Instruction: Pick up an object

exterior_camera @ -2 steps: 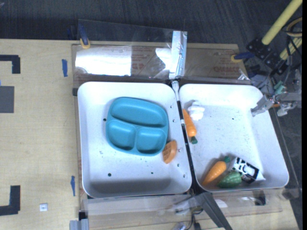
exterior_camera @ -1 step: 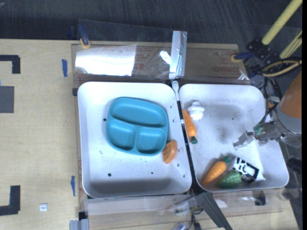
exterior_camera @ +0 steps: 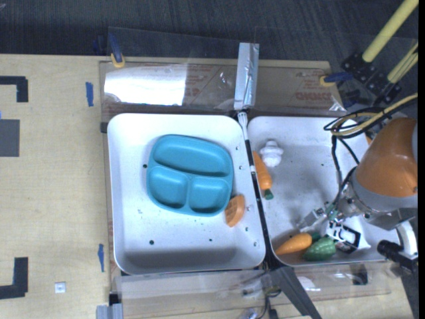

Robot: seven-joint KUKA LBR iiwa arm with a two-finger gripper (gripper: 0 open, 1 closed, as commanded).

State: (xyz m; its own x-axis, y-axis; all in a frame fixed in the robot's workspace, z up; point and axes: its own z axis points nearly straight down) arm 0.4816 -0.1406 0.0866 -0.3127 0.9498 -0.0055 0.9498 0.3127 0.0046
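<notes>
A green toy lies at the near edge of the right bin, touching an orange carrot on its left. The gripper hangs just above them; how far open it is, I cannot tell. A blue plate sits in the left bin.

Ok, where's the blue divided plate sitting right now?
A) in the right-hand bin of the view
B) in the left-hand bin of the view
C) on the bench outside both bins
B: the blue divided plate lies inside the left-hand bin, with an orange piece just off its lower right corner.
</notes>
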